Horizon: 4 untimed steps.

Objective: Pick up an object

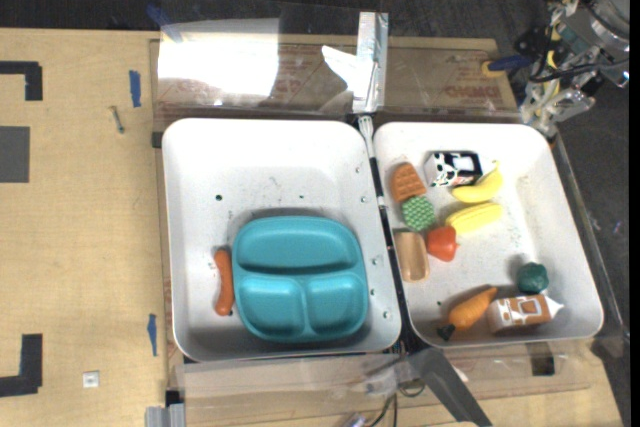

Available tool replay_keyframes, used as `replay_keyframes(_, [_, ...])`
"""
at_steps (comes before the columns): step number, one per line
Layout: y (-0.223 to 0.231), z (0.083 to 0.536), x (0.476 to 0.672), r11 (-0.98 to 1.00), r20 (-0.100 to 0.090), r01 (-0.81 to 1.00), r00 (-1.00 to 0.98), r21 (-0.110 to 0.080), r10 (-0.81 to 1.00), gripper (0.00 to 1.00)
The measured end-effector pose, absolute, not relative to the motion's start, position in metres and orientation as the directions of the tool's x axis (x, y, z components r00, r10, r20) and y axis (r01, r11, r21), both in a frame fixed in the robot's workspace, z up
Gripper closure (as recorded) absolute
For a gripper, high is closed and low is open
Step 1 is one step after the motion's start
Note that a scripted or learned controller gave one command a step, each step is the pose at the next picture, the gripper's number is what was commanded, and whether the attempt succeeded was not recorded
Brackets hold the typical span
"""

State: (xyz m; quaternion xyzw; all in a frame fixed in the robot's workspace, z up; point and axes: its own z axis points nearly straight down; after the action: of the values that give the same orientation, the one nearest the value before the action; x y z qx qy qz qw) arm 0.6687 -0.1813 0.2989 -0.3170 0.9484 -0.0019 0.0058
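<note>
My gripper hangs above the far right corner of the right bin, just outside its rim, with a bundle of cables above it. It is apart from every object. Toy food lies in that bin: a brown bread loaf, a black-and-white cow, a banana, a yellow piece, a green knobbly piece, a red tomato, a tan cylinder, a dark green ball, a carrot and a small carton.
The left bin bears a teal divided plate with an orange sausage beside its left edge. A clear plastic wall stands behind the bins. Bare wooden bench lies to the left.
</note>
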Motion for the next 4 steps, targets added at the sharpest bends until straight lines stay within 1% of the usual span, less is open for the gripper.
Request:
replay_keyframes(2, [-0.172, 0.303, 0.669, 0.676, -0.009, -0.737, -0.676, -0.009, -0.737, 1.0])
replay_keyframes(3, [-0.2, 0.303, 0.669, 0.621, -0.007, -0.784, -0.621, -0.009, -0.784, 1.0])
replay_keyframes(4, [-0.186, 0.278, 0.668, 0.535, -0.004, -0.845, -0.535, -0.002, -0.845, 1.0])
